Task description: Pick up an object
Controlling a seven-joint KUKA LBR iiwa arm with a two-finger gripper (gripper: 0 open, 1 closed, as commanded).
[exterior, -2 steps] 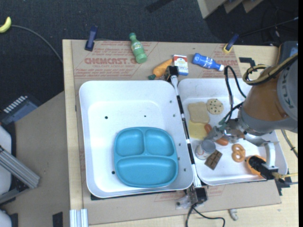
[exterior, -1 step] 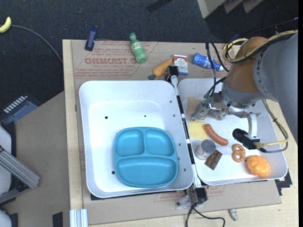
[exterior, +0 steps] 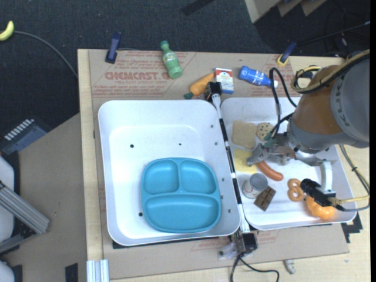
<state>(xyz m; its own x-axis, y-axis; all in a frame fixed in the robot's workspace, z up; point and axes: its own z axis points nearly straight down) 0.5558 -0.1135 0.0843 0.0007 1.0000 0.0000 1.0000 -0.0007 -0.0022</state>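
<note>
Now my gripper (exterior: pixel 258 155) hangs low in the right bin (exterior: pixel 282 219). Whether its fingers are open, I cannot tell. A sausage (exterior: pixel 271 170) lies just beside them, toward the bin's front, apparently not held.

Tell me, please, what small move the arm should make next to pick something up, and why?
Probably a short descent straight down. The pincer hangs low in the right bin, just above the hot dog and beside the cheese slice, with nothing seen in its grip. Whether it is lined up on the hot dog is hard to tell.
</note>
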